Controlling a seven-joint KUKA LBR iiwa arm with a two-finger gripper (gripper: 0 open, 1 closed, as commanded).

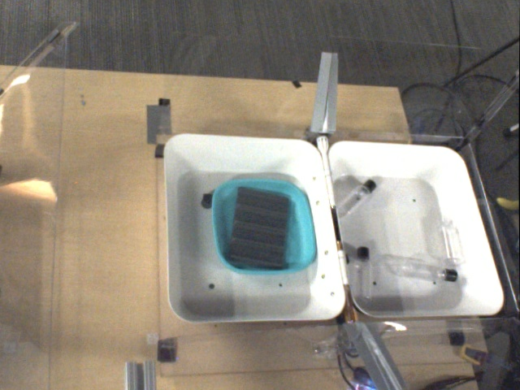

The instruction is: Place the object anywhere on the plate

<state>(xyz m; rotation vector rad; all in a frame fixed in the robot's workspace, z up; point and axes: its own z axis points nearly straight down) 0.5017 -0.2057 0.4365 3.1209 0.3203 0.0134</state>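
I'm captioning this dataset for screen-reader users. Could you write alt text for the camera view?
A dark ridged block lies on a teal plate in the left white bin, seen from above at a slant. The right bin beside it holds a few clear tubes with dark caps, and both bins sit on a wooden bench.

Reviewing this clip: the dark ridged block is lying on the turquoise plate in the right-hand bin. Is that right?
Not quite. The dark ridged block does lie on the turquoise plate, but the plate sits in the left bin, not the right one. The camera view shows it.
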